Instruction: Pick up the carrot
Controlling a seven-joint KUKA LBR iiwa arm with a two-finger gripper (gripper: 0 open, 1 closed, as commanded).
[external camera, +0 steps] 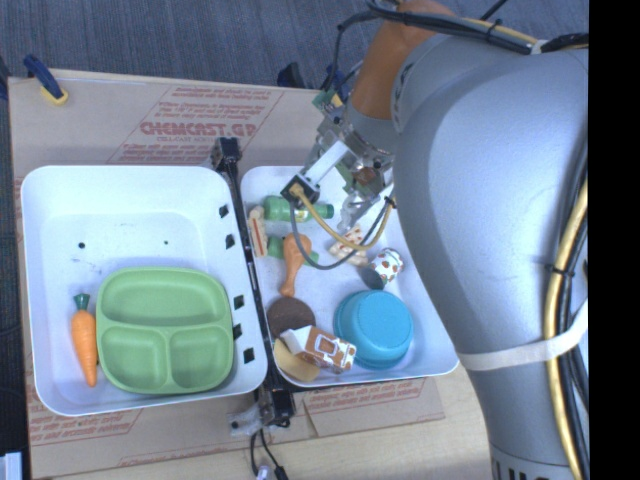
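Carrot (84, 340) lies in the left bin (40, 198), down in its near-left corner, wedged in the strip between the bin wall and the left edge of the green divided plate (165, 330); it looks to touch or nearly touch the plate rim. It lies lengthwise along the wall, green top pointing to the far side, orange tip toward the near edge. Small, smooth, toy-like; tapered body, short stubby green cap. The narrow slot probably limits approach: fingers would likely need to close across the carrot's width, with wall on one side and plate on the other. Gripper (350, 230) sits over the right bin (425, 363), at its far side, well apart from the carrot and across the divider between bins. Nothing is visibly between its fingers; whether they stand apart or together I cannot tell from this angle, cabling and wrist hardware clutter the view. Right bin carries the clutter: a blue bowl (374, 328), a green item (275, 210), an orange-brown piece (292, 263), a brown disc (290, 315), small patterned bits. Judged stage: the carrot is not yet approached.
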